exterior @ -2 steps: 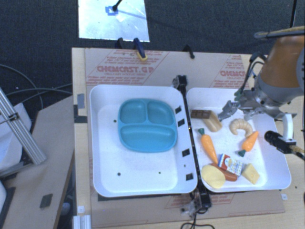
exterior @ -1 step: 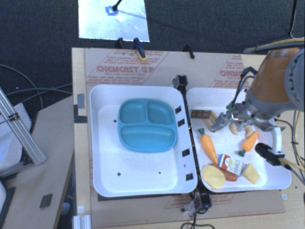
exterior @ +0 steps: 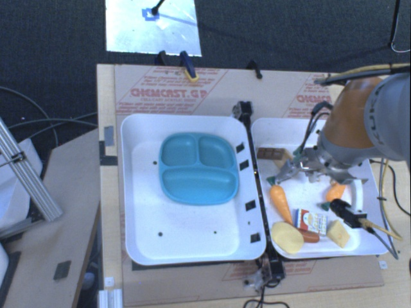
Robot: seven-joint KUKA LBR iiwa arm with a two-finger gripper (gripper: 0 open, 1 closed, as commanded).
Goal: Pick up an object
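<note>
Grey arm with orange band reaches over the right shallow white bin (exterior: 270, 130) from its right edge. Two-finger gripper (exterior: 280, 175) sits low near that bin's middle; state cannot be judged.

Right bin contents:
- orange plastic carrot (exterior: 280, 202), just below the gripper, towards the left wall
- pale yellow rounded potato-like toy (exterior: 287, 237), front left corner
- small red-and-white carton (exterior: 311, 221), near front edge
- brown block (exterior: 270, 153), by left wall

Left shallow white bin (exterior: 138, 236): blue three-compartment plastic plate (exterior: 198, 169), near the middle.
</note>
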